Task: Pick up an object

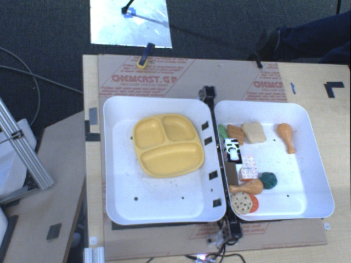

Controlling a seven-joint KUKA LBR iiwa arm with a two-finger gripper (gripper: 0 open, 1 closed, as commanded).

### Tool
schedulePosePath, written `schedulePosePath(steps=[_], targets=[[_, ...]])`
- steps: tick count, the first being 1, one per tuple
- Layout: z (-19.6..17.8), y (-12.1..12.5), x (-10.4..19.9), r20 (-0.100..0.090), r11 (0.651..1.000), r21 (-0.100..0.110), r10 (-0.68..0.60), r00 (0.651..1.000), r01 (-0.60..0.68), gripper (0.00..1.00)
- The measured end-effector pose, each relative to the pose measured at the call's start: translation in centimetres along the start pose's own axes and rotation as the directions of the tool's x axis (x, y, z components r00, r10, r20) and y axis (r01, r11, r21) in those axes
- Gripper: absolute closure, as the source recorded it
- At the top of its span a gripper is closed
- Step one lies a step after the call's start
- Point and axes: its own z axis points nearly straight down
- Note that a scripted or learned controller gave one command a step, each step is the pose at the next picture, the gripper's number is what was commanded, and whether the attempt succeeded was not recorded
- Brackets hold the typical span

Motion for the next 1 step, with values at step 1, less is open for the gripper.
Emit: schedulePosePath(steps=[1], targets=[[-1.12,0.00,-0.01,0.000,1.000,0.000,0.000,1.000,0.000,1.00]])
